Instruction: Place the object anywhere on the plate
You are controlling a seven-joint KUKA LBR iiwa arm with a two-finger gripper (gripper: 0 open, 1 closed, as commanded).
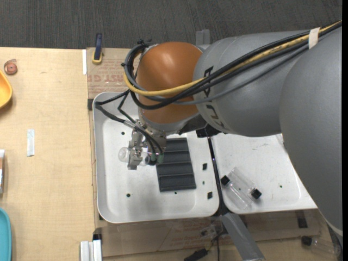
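Orange is what you see first: the arm's orange band (pixel 166 80) bulges over the back edge of the left bin (pixel 109 200), with the grey arm (pixel 261 75) sweeping in from the right and covering much of the right bin (pixel 288 194). Black and yellow cables (pixel 163 88) loop around the band and trail along the arm.

Below the band, your end effector (pixel 135 159) hangs over the left bin, just left of a dark ribbed plate (pixel 175 165) lying flat on the bin floor. A small clear, rounded object (pixel 124 154) sits right at the end effector's left side, touching or nearly touching it. You cannot tell from this angle whether the fingers are spread or pressed together, nor whether that object is between them. The object is beside the plate, apart from its left edge, not on it.

In the right bin you have a clear plastic item with black ends (pixel 241 187) lying near the front left corner, well apart from the end effector.

On the wooden table (pixel 49 145) to the left, a small white strip (pixel 30 143) lies alone, and a yellow thing (pixel 4 91) shows at the left edge.
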